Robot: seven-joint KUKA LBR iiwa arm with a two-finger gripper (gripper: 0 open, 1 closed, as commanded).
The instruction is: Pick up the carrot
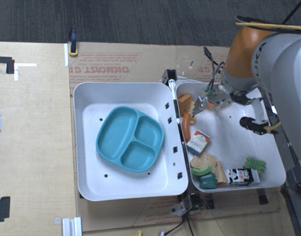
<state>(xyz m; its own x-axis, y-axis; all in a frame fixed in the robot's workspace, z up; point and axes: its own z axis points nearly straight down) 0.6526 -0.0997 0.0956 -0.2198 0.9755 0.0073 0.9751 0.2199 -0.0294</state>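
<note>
- shallow white left bin [86, 146] holds a blue three-compartment plastic plate [130, 138];
- slim orange carrot [186, 125] lies along the shallow white right bin's [271, 173] left wall;
- two-finger metal gripper [198, 103] hovers just above the carrot's upper end; its opening cannot be told;
- grey arm with orange band [244, 53] slants down from the right.

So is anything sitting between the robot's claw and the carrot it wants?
Nothing visible does. The two-finger gripper hangs in the right white bin, just above the long orange carrot by the bin's left wall. An orange bread-like piece lies beside it.
</note>
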